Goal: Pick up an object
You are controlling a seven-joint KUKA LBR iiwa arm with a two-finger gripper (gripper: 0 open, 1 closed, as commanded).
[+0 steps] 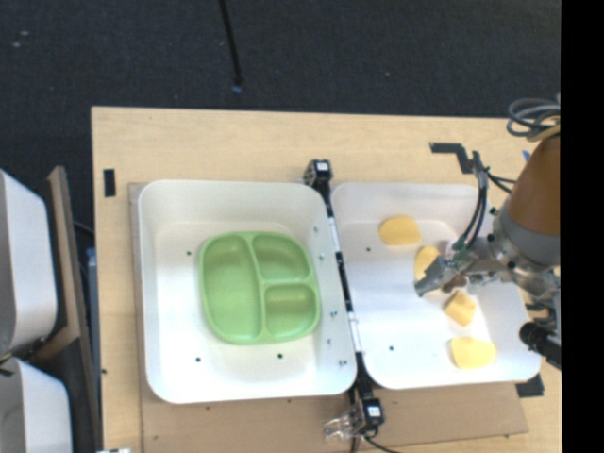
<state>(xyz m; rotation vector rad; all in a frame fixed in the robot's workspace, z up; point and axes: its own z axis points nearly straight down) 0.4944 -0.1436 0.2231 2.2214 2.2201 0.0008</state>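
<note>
The arm comes in from the right edge, orange band up top and grey wrist below it, angled down and to the left into the right bin [377, 366]. The gripper [436, 277] sits low over the middle of that bin, pointing left, right up against one of the yellow pieces.

Honestly can't tell how the jaws stand from this angle. It's all dark metal and cable clutter down there, so I can't tell whether it has hold of anything either.

Counting things: four yellow pieces, all in the right bin. One rounded yellow piece [400, 230] sits toward the top of the bin, apart from the gripper. A second yellow piece [426, 259] is just beside the gripper tip, partly hidden by it, and touching or nearly so. A third, blockier yellow piece [461, 308] lies just below the gripper. The fourth yellow piece [472, 352] is near the bottom right corner of the bin.

Two white bins side by side on the wooden bench [113, 149]. The left bin [160, 366] has one green divided plate [258, 286] with three compartments, lying flat in the middle.
</note>
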